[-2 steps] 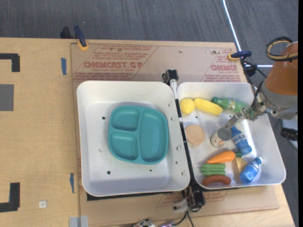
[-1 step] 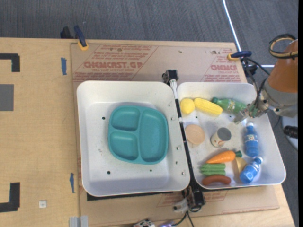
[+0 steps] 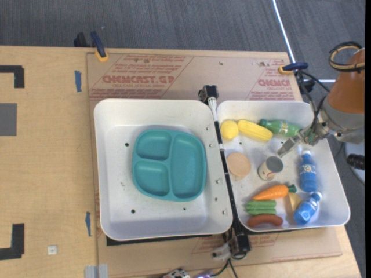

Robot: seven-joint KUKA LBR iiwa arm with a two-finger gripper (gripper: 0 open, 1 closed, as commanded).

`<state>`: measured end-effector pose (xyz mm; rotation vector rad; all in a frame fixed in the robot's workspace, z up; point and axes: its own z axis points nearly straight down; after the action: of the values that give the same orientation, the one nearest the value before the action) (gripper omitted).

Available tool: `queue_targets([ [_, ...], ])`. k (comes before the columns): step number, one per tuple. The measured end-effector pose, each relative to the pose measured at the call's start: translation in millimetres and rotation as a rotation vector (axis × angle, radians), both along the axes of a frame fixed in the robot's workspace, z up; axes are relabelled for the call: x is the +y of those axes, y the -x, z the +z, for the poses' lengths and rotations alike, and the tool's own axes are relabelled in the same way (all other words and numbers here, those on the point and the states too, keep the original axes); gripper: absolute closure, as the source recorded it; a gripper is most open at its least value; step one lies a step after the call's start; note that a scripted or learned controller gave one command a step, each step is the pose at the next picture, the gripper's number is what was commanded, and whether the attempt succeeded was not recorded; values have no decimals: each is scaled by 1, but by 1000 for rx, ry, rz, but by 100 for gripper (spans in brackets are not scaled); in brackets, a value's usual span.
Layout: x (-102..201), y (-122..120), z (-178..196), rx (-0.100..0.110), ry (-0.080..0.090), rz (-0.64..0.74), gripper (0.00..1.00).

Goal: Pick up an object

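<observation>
**Approach and Grasp in the Right Bin**

Nearest the camera, along the front wall of the right bin (image 3: 342,213), lie a red sausage (image 3: 265,220), a green piece (image 3: 262,207), a carrot (image 3: 272,192) and a small blue bottle (image 3: 306,208). Behind them sit a round tan disc (image 3: 238,164), a small cylinder (image 3: 271,168), a taller blue bottle (image 3: 308,171), a corn cob (image 3: 255,130), a lemon (image 3: 229,130) and a green bottle (image 3: 279,126). The left bin (image 3: 110,172) holds a teal divided plate (image 3: 170,164).

The gripper (image 3: 288,147) hangs above the right bin, between the green bottle and the cylinder, slanting down toward the cylinder. Nothing sits between its fingers; whether they are spread or closed cannot be told.

Procedure, as judged:
1. Select the cylinder; it is the closest candidate and stands apart from its neighbours.
2. Centre over it before descending, to avoid nudging the taller blue bottle.
3. Close fully before lifting.
</observation>
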<state>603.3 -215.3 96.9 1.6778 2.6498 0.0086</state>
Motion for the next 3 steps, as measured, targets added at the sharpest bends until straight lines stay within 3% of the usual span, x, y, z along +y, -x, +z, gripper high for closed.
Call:
queue_targets([
  [1, -9, 47, -11, 4, 5, 411, 0],
  [2, -9, 45, 1, -4, 8, 410, 100],
  [3, 60, 87, -10, 1, 3, 19, 100],
])
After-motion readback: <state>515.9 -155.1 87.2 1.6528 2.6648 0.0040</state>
